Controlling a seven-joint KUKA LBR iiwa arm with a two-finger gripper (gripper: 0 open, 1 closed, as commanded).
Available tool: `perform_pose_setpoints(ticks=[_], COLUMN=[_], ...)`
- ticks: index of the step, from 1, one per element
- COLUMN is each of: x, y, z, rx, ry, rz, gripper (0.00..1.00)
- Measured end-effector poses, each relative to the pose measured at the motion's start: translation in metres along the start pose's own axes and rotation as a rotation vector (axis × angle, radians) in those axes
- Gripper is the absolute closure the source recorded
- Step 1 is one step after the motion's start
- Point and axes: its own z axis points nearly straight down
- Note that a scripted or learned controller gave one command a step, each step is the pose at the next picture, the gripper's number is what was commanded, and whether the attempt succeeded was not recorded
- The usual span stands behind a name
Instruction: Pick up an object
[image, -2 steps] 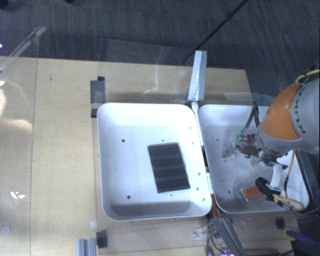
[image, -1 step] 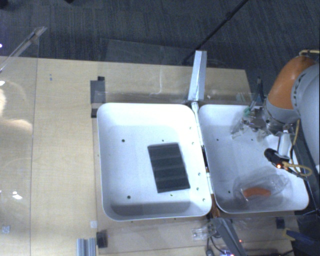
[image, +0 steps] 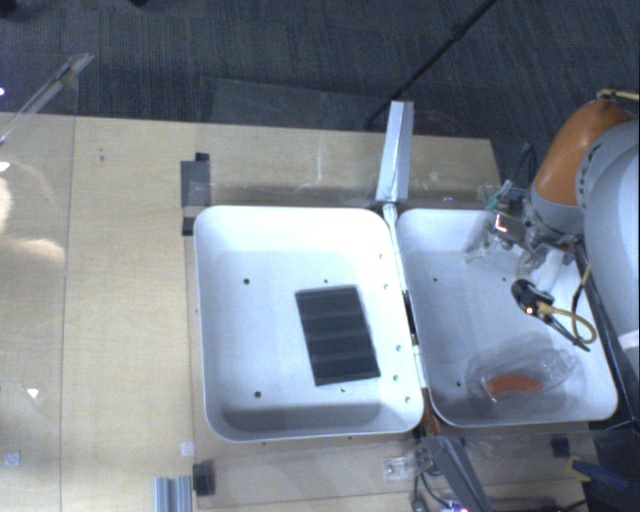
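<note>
The gripper (image: 497, 232) is hanging over the right bin (image: 440, 300), fingers' state unclear, while an orange object (image: 513, 384) is lying nearby.

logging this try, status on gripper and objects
Gripper over right bin, far end, fingers unclear. Orange piece in clear wrap at near end, untouched. Dark pad in left bin.
</note>
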Motion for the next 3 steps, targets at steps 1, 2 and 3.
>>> perform_pose_setpoints(ticks=[1,2,3], x=[0.012,-0.023,0.017], y=[0.014,-0.025,-0.072], z=[-0.009,-0.053,-0.002], rx=[0.000,0.002,-0.004], ry=[0.000,0.000,0.003], rz=[0.053,-0.232,-0.340], gripper=[0.00,0.00,0.00])
